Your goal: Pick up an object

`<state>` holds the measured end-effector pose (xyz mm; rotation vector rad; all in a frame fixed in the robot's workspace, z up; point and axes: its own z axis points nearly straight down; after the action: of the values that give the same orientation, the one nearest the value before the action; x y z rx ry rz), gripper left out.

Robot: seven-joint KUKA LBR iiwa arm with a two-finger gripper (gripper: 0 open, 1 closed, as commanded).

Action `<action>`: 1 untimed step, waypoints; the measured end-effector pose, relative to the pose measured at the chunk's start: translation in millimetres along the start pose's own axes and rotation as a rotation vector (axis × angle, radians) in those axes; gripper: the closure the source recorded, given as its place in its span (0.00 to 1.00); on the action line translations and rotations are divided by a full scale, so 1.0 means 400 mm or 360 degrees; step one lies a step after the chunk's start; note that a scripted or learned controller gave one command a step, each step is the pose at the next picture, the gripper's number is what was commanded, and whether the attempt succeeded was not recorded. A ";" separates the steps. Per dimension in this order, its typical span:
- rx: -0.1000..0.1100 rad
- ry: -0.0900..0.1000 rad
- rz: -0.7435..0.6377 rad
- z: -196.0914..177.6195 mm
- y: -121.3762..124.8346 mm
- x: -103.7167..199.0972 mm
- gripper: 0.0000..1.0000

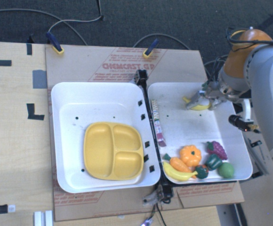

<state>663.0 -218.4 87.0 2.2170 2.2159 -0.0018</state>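
Toy fruit pile (197, 161) near edge, yellow piece (198, 107) under tool (207, 98)

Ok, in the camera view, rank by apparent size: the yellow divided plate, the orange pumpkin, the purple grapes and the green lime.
1. yellow divided plate, by far the largest.
2. orange pumpkin.
3. purple grapes and green lime look about alike; I would not rank them.

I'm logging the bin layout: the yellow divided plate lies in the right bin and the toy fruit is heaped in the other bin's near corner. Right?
Not quite. The camera view shows the yellow divided plate in the left bin; the toy fruit is heaped in the right bin's near corner.
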 end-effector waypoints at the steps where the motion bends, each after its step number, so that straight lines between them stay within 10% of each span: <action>1: 0.0001 0.0003 -0.0001 -0.001 -0.189 -0.015 0.00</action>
<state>587.5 -224.5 87.3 2.2179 2.2179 -0.0002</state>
